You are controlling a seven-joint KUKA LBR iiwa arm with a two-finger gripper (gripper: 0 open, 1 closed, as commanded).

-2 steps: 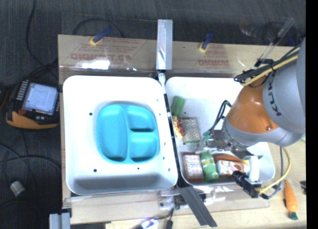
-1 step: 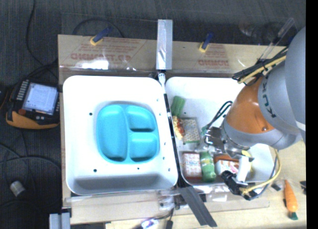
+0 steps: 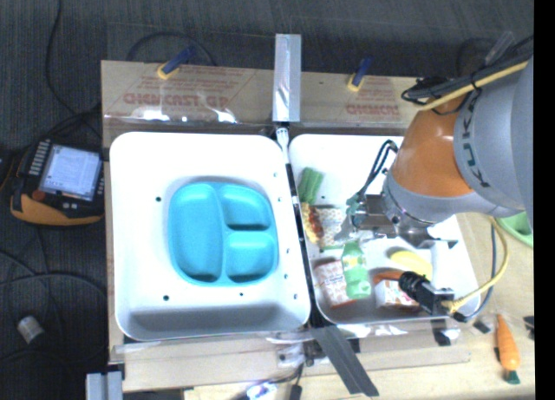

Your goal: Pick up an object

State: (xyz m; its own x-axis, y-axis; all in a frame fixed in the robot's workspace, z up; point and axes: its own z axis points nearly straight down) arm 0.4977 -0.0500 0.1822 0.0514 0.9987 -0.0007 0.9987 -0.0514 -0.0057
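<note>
My gripper [image 3: 362,214] hangs low over the middle of the right bin [image 3: 340,148], below the arm's orange band. Just under it stands a green bottle [image 3: 353,270], lying roughly upright in the view. To its left sit a patterned snack packet [image 3: 322,223] and a red and white package [image 3: 329,282]. A green object [image 3: 310,183] lies near the bin's upper left. A yellow item [image 3: 409,259] and a red and white box [image 3: 395,292] rest to the lower right, partly hidden by the arm. Nothing is visibly held.
The left bin [image 3: 139,173] holds a blue divided plate [image 3: 224,230]. A handheld device [image 3: 61,180] lies left of the bench. Clamps and a metal post [image 3: 287,77] stand at the back edge. An orange tool [image 3: 506,350] lies at the lower right.
</note>
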